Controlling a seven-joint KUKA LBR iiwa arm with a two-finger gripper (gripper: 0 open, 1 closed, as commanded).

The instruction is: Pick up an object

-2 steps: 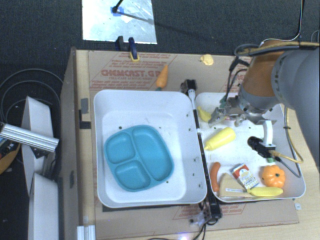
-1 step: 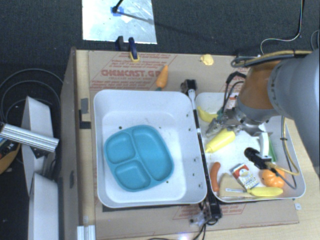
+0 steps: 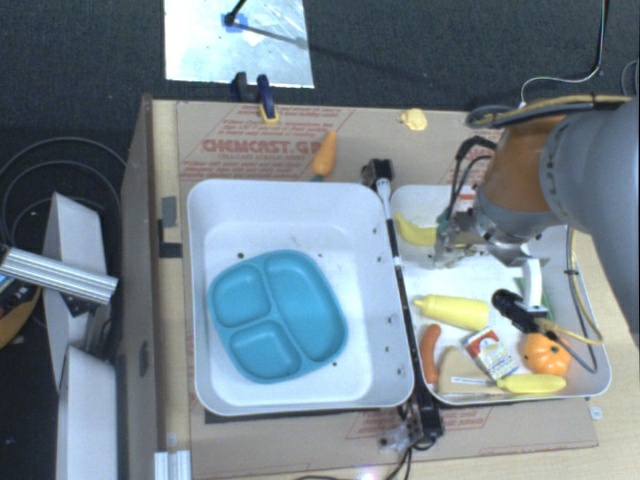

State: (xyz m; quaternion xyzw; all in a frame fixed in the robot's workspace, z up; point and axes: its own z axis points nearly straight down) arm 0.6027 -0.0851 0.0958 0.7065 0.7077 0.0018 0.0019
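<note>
My gripper point(image 3: 446, 249) hangs low over the back left part of the right bin point(image 3: 598, 376), its grey arm coming in from the right. Just to its left a yellow banana-like piece point(image 3: 413, 232) lies against the bin's wall. In front of the gripper lies a yellow mustard bottle point(image 3: 453, 311). An orange-red sausage point(image 3: 430, 351) lies near the bin's front left. A red and white carton point(image 3: 490, 353), an orange fruit point(image 3: 544, 352), a yellow banana point(image 3: 532, 384) and a pale wooden piece point(image 3: 462, 373) crowd the front of the bin.
The left bin point(image 3: 215, 223) holds a blue divided plate point(image 3: 276, 314). On the cardboard behind the bins lie an orange carrot point(image 3: 323, 155) and a small yellow lump point(image 3: 414, 119). A black clip point(image 3: 378, 173) sits where the bins meet.
</note>
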